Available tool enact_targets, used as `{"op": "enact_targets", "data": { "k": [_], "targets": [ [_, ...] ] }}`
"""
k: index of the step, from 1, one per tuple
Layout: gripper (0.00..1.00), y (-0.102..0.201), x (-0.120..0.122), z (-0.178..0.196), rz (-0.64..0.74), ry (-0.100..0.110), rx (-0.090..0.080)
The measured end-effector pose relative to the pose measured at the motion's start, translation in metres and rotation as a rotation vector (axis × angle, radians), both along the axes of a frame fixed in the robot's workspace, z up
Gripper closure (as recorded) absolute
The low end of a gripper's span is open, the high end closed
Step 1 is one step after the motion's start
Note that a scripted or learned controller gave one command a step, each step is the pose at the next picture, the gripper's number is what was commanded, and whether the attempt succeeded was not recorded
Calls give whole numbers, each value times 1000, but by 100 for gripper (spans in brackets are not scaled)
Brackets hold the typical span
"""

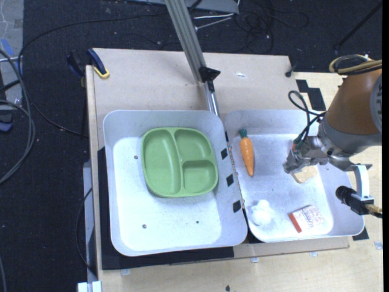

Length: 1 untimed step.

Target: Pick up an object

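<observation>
Gripper (pixel 299 166) lowered over a pale tan block (pixel 306 174), right of frame; jaw state cannot be told.
One orange plastic carrot (pixel 247 153), one white ball (pixel 262 212), one red-and-white packet (pixel 307 218) are counted.

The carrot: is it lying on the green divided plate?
No. The carrot lies in the right bin near its left wall, while the green plate sits in the left bin.
</observation>
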<state>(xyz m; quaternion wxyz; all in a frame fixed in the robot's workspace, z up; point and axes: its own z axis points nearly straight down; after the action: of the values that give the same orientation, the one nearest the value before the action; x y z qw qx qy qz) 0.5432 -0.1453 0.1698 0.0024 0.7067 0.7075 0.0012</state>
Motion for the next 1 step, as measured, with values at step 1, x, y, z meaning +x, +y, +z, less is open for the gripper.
{"op": "enact_targets", "data": {
  "k": [1],
  "targets": [
    [100, 3, 6, 62, 2, -1, 0]
  ]
}}
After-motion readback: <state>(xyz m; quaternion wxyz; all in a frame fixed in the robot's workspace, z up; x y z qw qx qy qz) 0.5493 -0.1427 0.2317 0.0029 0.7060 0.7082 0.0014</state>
